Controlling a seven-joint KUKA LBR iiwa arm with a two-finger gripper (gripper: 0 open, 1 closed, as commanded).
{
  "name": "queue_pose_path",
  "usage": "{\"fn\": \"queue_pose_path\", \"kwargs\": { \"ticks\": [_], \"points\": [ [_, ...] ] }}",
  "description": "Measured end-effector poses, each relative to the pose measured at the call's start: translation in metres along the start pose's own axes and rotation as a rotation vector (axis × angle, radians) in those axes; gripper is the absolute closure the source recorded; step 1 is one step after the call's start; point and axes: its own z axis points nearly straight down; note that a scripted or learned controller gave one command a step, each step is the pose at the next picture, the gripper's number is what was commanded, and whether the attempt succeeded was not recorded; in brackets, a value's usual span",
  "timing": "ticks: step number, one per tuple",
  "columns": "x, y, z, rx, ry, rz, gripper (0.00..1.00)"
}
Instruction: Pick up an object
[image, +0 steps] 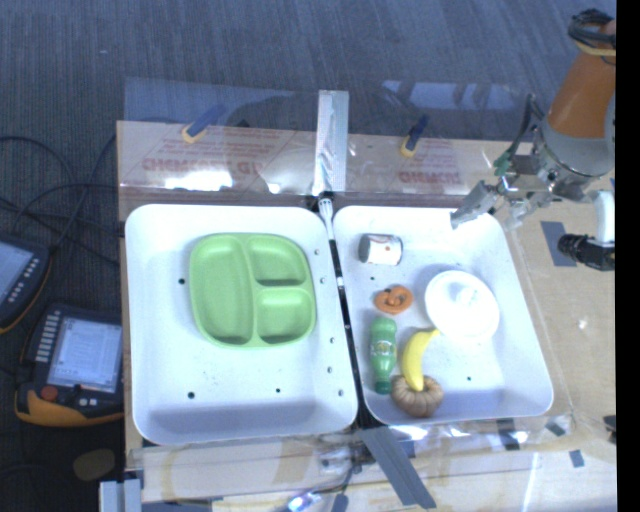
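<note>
The right bin (520, 330) holds a small silver can lying on its side (380, 249), a little orange toy (393, 298), a white round bowl (461, 303), a green bottle (384, 352), a banana (415, 356) and a brown ring-shaped pastry (417, 396). My gripper (468, 212) hangs over the far right corner of that bin, above and to the right of the can and beyond the white bowl. Nothing shows in its grasp. The grey arm with its orange band (585, 95) comes in from the upper right.
A green divided plate (252, 288) lies in the left bin (150, 330). A clear panel with blue clips (300, 140) stands behind both bins. A control pendant (70, 360) and cables lie on the floor to the left.
</note>
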Motion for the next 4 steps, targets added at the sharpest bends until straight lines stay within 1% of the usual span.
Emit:
{"fn": "queue_pose_path", "kwargs": {
  "ticks": [1, 2, 3, 4],
  "points": [
    [0.044, -0.051, 0.137, -0.006, -0.001, 0.119, 0.00],
    [0.021, -0.049, 0.105, 0.000, -0.003, -0.008, 0.00],
    [0.064, -0.151, 0.148, -0.013, -0.002, 0.013, 0.00],
    [0.092, -0.108, 0.142, -0.002, -0.004, -0.012, 0.00]
  ]
}}
